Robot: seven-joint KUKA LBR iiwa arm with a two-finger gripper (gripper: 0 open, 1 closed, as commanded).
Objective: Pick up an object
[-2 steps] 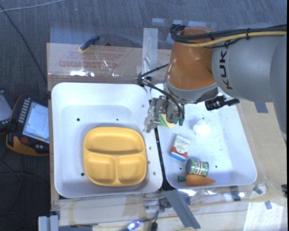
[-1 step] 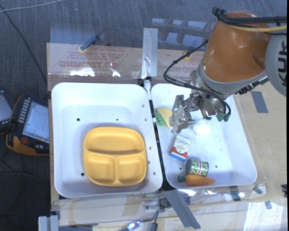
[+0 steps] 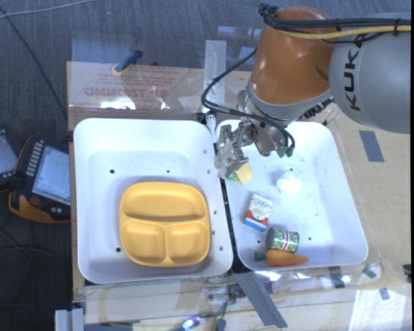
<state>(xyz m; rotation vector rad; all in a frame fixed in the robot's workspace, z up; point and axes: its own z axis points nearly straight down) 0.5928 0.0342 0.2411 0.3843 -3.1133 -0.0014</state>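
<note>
A: Where's the pincer [image 3: 229,158]?
B: Low at the right bin's [image 3: 345,192] left wall, just over a pale yellow block [image 3: 243,175]. Whether it touches the block is hard to make out.
A: Apart or together?
B: I cannot tell; the wrist hides much of it.
A: Around it?
B: A white ball [image 3: 288,183], a carton [image 3: 259,211], a can [image 3: 283,240] and a carrot [image 3: 286,258], its green end dim. A yellow tray [image 3: 165,222] lies in the left bin [image 3: 96,185].
</note>
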